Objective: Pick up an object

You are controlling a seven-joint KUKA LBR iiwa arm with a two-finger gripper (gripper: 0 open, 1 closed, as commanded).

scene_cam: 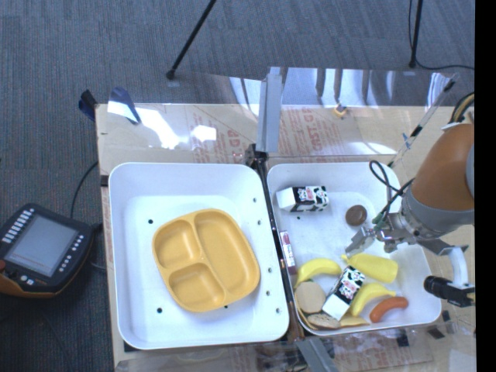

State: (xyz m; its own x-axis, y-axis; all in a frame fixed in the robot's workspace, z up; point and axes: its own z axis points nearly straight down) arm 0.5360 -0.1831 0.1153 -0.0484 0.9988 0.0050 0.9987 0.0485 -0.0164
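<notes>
Grey carpet all round, teach pendant [43, 248] lying far left; yellow divided plate [206, 259] in the left bin [124, 208]; toy food heaped in the right bin [364, 173], gripper [363, 241] spread open above a yellow piece [375, 267], pinching nothing

I can read no whole word anywhere. Red mirrored lettering runs across the counter [325, 126] along its far edge, too faint and reversed for me to make out.
</notes>
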